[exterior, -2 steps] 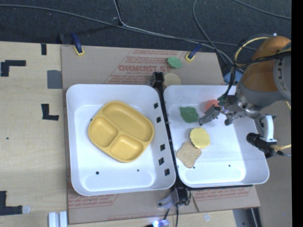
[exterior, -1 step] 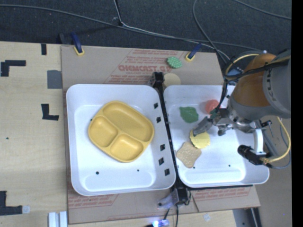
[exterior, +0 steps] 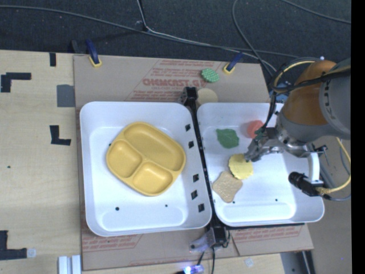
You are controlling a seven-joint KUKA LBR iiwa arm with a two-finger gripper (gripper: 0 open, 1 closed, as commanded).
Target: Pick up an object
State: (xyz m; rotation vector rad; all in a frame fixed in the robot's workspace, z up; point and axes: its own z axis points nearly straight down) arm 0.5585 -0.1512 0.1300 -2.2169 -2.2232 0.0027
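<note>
Gripper point(exterior: 251, 154) of the grey arm with the orange band is lowered into the right shallow white bin point(exterior: 285, 210), its dark tip directly at the upper edge of the yellow round flat piece point(exterior: 241, 168). Whether it is released or clenched cannot be told from this slant; nothing is visibly held by it.

The yellow round flat piece lies flat on the bin floor, near the middle of the right bin. It is pale yellow, roughly disc-shaped with a slightly uneven outline, and looks thin (material not determinable). Its lower left edge touches or just overlaps the tan toast-shaped flat piece point(exterior: 227, 186), which lies beside the bin's left wall.

Other contents of the right bin: a green leaf-like flat piece point(exterior: 227, 137) up and left of the gripper, apart from it, and a small red-orange rounded piece point(exterior: 254, 128) partly hidden behind the arm's wrist.

The left shallow white bin point(exterior: 97, 204) holds a yellow three-compartment plastic tray point(exterior: 146, 157), lying at a tilt to the bin's sides.

On the cardboard-covered surface point(exterior: 114, 81) behind the bins rests a small green textured disc point(exterior: 210, 75).
</note>
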